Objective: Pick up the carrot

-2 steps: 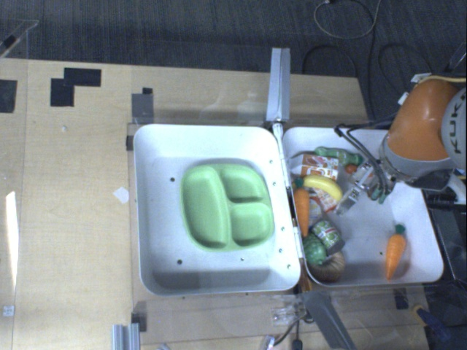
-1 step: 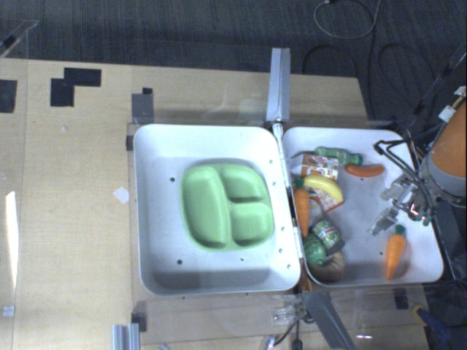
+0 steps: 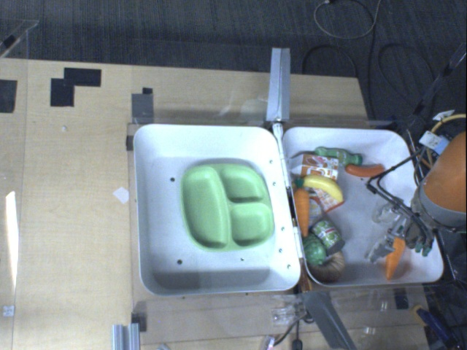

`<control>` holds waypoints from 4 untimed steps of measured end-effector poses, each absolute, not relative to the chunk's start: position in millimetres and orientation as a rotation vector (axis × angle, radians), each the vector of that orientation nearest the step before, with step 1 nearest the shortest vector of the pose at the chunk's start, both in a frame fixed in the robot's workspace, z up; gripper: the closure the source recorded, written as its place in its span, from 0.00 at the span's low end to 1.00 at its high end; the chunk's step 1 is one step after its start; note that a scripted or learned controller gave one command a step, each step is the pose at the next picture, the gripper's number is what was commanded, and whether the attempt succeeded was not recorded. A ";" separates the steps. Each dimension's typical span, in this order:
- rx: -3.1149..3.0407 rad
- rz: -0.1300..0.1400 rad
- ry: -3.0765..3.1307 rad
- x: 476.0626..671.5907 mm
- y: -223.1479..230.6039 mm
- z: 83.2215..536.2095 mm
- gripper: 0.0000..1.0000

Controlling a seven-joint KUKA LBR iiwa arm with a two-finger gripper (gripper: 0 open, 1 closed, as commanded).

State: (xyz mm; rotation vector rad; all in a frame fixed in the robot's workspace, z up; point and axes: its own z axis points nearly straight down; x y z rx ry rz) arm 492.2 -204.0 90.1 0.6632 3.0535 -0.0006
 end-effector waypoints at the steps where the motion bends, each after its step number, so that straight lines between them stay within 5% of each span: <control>1: 0.842 0.001 3.016 507.7 -205.9 89.7 0.00; 2: 0.838 0.004 3.009 510.7 -205.1 102.2 1.00; 3: 0.838 0.004 3.009 510.7 -205.1 102.1 0.00; 4: 0.798 0.000 3.022 491.6 -157.4 90.0 0.00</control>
